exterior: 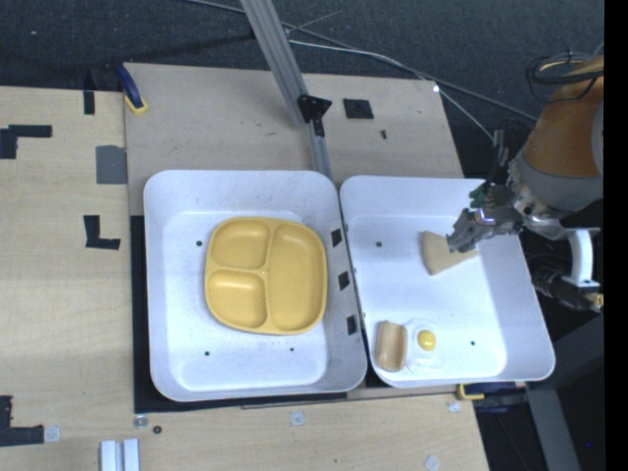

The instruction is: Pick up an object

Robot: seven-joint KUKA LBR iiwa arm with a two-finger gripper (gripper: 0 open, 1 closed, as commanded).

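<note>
Pale wood makes up the surface [59, 263], which carries two shallow white bins side by side, with dark carpet beyond its far edge. From the right the grey arm [564, 155] with its orange band reaches over the right bin [510, 341], wrist bent down and inward. Its pincer [463, 240] hangs low at that bin's far right part, right at the upper edge of a tan wedge-shaped block [439, 254]; whether it is released or clenched on the block I cannot tell. Nearer the camera than the pincer, at the same bin's front, lie a small tan cup [391, 345] and a fried-egg toy [424, 342] close together. Well to the pincer's left, the left bin [177, 204] holds a yellow divided plate [266, 275].
</note>
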